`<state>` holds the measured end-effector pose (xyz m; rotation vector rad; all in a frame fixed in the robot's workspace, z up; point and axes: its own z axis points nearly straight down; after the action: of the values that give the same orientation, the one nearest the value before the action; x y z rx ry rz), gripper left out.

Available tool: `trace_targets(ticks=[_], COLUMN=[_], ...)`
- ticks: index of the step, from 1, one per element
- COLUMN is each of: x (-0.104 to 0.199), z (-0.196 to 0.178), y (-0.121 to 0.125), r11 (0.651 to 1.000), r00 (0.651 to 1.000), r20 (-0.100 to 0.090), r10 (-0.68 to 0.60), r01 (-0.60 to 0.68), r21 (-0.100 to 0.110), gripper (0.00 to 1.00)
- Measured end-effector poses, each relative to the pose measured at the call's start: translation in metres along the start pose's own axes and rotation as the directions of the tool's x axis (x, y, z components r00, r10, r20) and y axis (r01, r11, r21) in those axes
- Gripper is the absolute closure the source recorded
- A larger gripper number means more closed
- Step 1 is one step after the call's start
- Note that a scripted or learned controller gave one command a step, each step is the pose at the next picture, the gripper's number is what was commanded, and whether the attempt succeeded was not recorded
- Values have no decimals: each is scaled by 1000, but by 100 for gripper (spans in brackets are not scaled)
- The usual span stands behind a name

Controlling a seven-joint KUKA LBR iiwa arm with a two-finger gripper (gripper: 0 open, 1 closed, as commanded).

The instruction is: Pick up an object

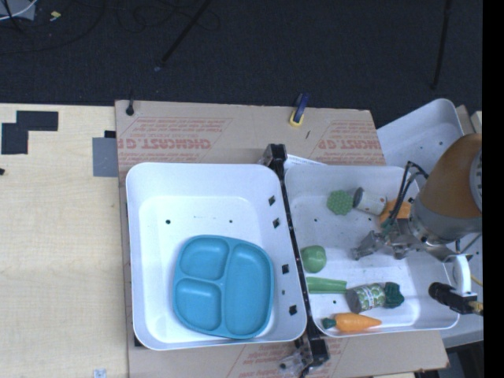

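1. At the near edge of the right bin (441, 315) lies a carrot (358, 321), orange with a green top, close to the near-left corner.
2. Just behind it rest a small jar (370, 296) with a dark green lump at its end and a flat green stick (325, 285), side by side.
3. A pale green ball (313, 257) sits by the bin's left wall, about midway back.
4. The left bin (150, 211) holds a blue divided plate (223, 286) toward its near edge.
5. The claw (376, 245) is low in the middle of the right bin, its metal fingers spread and gripping nothing; bare white floor shows around them.
6. Toward the far edge lie a bumpy green piece (340, 203) and a white tube (368, 200), touching or nearly so.
7. I judge the step to be the reach: no object is picked yet. Next, the claw must settle over one item, the green ball or the jar being nearest, and close on it.
8. The cardboard (236, 136) under the bins bears red print, upside down and mirrored; I cannot read it surely.
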<state>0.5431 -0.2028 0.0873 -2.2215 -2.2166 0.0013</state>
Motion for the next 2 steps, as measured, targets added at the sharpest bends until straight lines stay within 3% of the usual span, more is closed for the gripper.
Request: trace_targets(ticks=[1, 2], x=[-1, -5], z=[-11, -53], y=[0, 1], r11=[1000, 1000], r00=[1000, 1000], r20=[0, 2], r10=[4, 2], r01=[-4, -2], r21=[0, -5], gripper=[100, 100])
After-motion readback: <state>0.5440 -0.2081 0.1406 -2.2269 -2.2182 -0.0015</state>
